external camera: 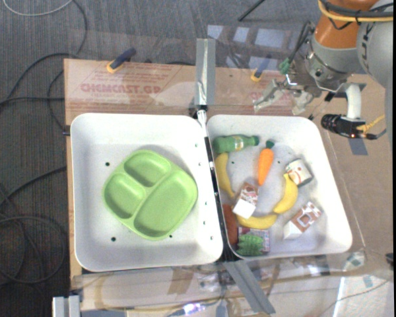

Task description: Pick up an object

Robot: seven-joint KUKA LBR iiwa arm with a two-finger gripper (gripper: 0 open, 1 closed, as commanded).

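Observation:
My gripper [282,96] hangs above the far rim of the right bin [330,170], its metal fingers spread open with nothing between them. Below it, inside that bin, lie a green bottle [236,142], an orange carrot [265,165], a yellow banana [280,207] curving along the middle, and a second yellow banana [221,172] by the left wall. Small cartons [299,172] sit among them, another carton [245,201] on the banana and one carton [303,217] at the near right. A green leafy piece [251,244] lies at the near edge.
The left bin [92,144] holds a green divided plate [151,193]. A brown sausage-like item [230,228] lies along the right bin's left wall. Cardboard [132,88] lies behind the bins with clamps on it, and cables run over the floor at left.

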